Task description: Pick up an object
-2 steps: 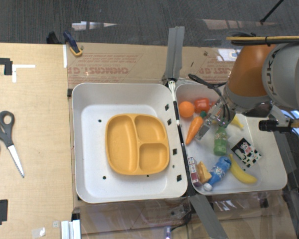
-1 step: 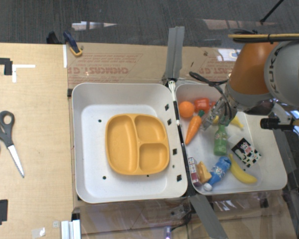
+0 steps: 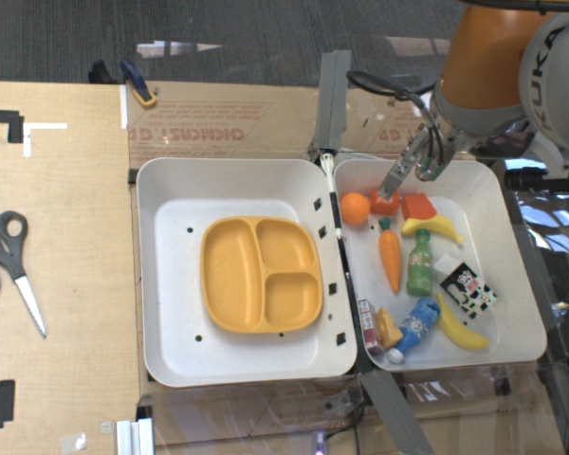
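From above, the bench holds two shallow white plastic bins side by side. The left white bin (image 3: 161, 254) has a yellow plastic plate with three sections (image 3: 262, 274) lying flat in its middle. The right white bin (image 3: 512, 254) holds a pile of toys. A round orange ball-shaped fruit (image 3: 356, 208) sits near the top left corner of that bin, close to the wall between the bins. Just right of it is a red block-shaped toy (image 3: 415, 206), and a small yellow banana (image 3: 432, 227) lies touching the red toy's lower edge. A long orange toy carrot (image 3: 390, 259) points down the bin, and a green toy bottle (image 3: 419, 263) lies beside it on the right. Farther right is a small black and white box with spots (image 3: 468, 289). Near the bottom of the bin lie a blue toy bottle (image 3: 417, 325), a second, bigger yellow banana (image 3: 460, 327) and a little orange and red packet (image 3: 377, 328). The big grey and orange robot arm (image 3: 498, 45) comes in from the top right. Its gripper (image 3: 391, 192) hangs low over the top of the right bin, between the orange fruit and the red toy, with its tip right at the red toy's edge. I cannot tell how the gripper is set. On the tan wooden table to the left, a pair of grey scissors (image 3: 14, 263) lies well apart from the bins.
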Action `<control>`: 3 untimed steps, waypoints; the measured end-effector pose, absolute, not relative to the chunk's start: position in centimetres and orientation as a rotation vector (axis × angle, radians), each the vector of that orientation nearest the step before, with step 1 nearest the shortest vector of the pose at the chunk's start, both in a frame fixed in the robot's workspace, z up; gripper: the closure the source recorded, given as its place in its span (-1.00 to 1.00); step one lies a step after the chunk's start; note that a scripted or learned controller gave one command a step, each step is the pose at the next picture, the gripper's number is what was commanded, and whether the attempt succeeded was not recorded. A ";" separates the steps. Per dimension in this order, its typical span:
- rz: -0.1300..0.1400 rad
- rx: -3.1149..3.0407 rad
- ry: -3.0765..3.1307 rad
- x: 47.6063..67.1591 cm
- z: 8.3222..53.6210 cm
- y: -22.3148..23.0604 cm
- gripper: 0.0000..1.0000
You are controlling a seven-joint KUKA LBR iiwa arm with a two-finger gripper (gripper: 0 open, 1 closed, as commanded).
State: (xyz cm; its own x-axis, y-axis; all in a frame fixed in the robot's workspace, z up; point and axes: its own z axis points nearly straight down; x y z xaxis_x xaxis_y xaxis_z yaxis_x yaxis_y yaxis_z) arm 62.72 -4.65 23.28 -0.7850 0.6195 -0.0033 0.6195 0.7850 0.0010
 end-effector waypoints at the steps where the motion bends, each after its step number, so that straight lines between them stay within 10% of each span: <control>1: -0.001 1.270 2.870 64.9 26.8 1.1 1.00; 2: -0.002 1.155 2.918 61.7 33.5 -4.6 1.00; 3: -0.002 1.453 2.782 64.2 35.4 -1.1 1.00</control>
State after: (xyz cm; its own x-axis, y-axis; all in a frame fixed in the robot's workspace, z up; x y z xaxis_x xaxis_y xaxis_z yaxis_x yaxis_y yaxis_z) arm 64.23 -1.14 35.43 -0.5713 0.8207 -0.0029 0.8207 0.5713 0.0000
